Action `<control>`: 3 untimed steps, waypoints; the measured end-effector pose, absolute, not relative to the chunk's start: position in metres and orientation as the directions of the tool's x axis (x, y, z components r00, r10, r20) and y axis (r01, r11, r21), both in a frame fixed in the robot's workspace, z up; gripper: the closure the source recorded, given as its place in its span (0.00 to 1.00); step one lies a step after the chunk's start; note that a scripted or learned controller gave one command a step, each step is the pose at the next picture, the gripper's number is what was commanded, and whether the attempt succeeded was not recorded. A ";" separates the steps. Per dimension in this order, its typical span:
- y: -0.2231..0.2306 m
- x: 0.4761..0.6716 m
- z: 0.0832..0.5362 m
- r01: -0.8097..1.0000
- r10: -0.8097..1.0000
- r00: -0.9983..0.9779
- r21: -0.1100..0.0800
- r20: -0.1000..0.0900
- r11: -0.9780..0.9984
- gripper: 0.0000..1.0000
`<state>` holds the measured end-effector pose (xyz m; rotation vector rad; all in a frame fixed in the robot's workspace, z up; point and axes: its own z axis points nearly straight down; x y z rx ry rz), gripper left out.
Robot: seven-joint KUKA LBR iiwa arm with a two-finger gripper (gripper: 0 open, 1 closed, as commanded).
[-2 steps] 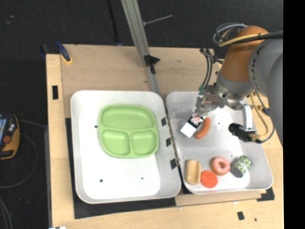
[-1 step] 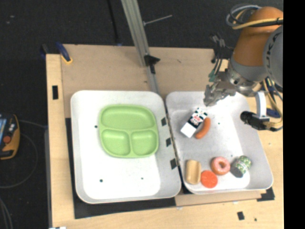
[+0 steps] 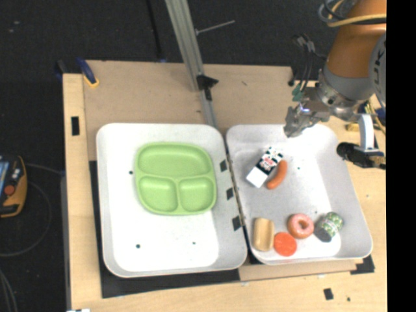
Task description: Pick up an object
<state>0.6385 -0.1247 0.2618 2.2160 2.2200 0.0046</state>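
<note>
Over the far edge of the right bin [image 3: 338,174]: gripper [image 3: 294,127] poised above bare bin floor, nothing seen between its parts; open or closed state cannot be told at this resolution. Step in hand, by judgement: approach phase, target not yet reached.

Candidate objects, all in the right bin:
- White carton [image 3: 265,168] with dark markings, near bin centre, touching an orange sausage [image 3: 277,174] on its right.
- Along the near edge: tan bread roll [image 3: 262,233], red tomato [image 3: 285,244], pink doughnut [image 3: 300,225], grey-green item [image 3: 329,226], closely grouped.

Left bin [image 3: 117,239]: green divided plate [image 3: 175,177], well apart from the gripper.

Nearest target: carton and sausage pair, just beyond the gripper toward bin centre. Next move calls for travel toward that pair, alignment across one item only, descent, then closure. Risk: contact between carton and sausage likely to spoil a clean grasp.
</note>
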 end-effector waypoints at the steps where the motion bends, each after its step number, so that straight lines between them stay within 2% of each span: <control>1: -0.073 0.632 0.249 1.000 1.000 -0.006 0.000 0.000 0.006 1.00; 2: -0.022 0.628 0.238 1.000 1.000 -0.006 0.000 0.000 0.006 1.00; 3: 0.032 0.615 0.233 1.000 1.000 -0.007 0.000 0.001 0.007 1.00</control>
